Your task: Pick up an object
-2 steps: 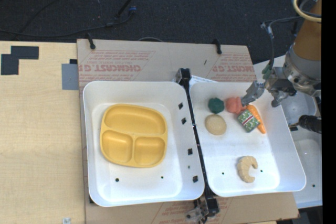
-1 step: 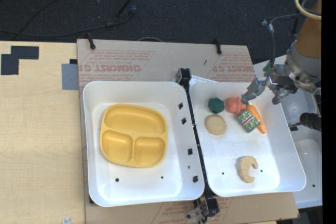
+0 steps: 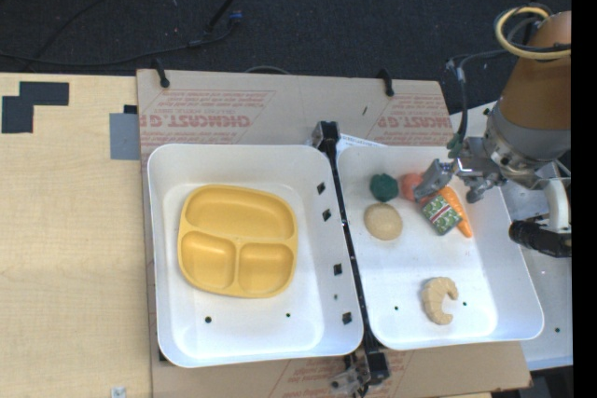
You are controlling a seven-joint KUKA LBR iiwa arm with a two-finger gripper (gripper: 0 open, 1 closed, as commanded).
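Grey two-finger gripper [image 3: 454, 179] sits over right shallow white bin [image 3: 504, 312], fingers apart, touching small green-and-red carton [image 3: 441, 212] w/ orange plastic carrot [image 3: 457, 209] just beside; nothing held.

Arm [image 3: 536, 93]: fat rounded body segment, orange-brown shell, paler orange dome at the far end. Yellow cable loop [image 3: 519, 25] circles its top on the left side. Thin black cable [image 3: 459, 98] arcs off the left flank down to the wrist. Wrist flange [image 3: 524, 144] is grey metal, ring-shaped, wider than the parts below it. Gripper [image 3: 455, 177]: grey and silver metal bracketry with dark joints, angular, small next to the body. White housing [image 3: 558, 205] with a black cylindrical part [image 3: 539, 236] on the near-right side.
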